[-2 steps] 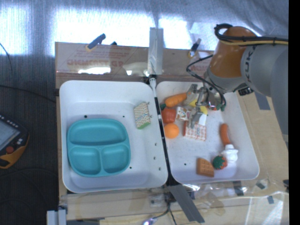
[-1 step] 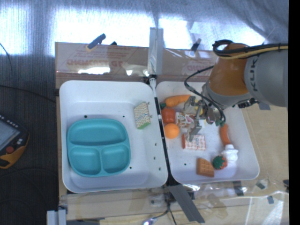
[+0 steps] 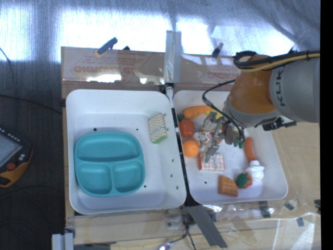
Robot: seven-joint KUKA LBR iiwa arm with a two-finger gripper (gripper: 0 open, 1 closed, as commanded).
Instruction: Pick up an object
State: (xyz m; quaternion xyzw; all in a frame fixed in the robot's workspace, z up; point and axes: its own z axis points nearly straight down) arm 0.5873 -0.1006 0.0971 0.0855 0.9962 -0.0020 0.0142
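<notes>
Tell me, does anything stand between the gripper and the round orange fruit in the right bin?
Nothing visible does. The gripper hangs just right of the orange fruit, with bare bin floor between them; a red toy lies beyond the fruit.

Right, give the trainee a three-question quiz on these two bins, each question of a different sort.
1. True or false: the teal divided tray lies in the left bin.
2. Which lies nearest the tool? A) the orange ball B) the sponge C) the strawberry
3. Fill in: the waffle piece lies in the ___ bin.

Key: 1 true; 2 A; 3 right.
</notes>
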